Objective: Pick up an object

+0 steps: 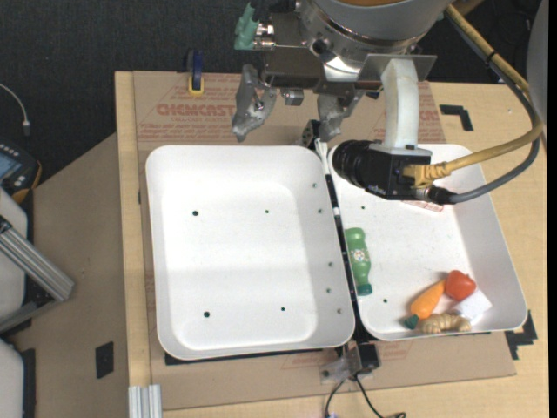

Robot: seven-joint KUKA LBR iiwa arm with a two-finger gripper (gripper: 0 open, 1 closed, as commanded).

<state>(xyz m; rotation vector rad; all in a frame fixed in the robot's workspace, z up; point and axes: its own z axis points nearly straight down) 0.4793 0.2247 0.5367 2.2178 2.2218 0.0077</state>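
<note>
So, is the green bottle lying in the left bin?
No, the green bottle lies in the right bin, close beside the wall it shares with the left bin.

Dark carpet (87, 24); cardboard-topped bench (139, 259)

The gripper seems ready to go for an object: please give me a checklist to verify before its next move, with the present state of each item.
1. Two-finger gripper carries nothing between its fingers: ok.
2. Fingers spread for a grasp: ok, a wide gap shows.
3. Gripper above an object: not ok; it hangs over the bins' far edge.
4. Green plastic bottle free to grasp: ok, alone beside the divider.
5. Orange carrot, red tomato and beige ginger-like piece separated: not ok, clustered.
6. Yellow cable clear of the right white bin: cannot tell.
</note>
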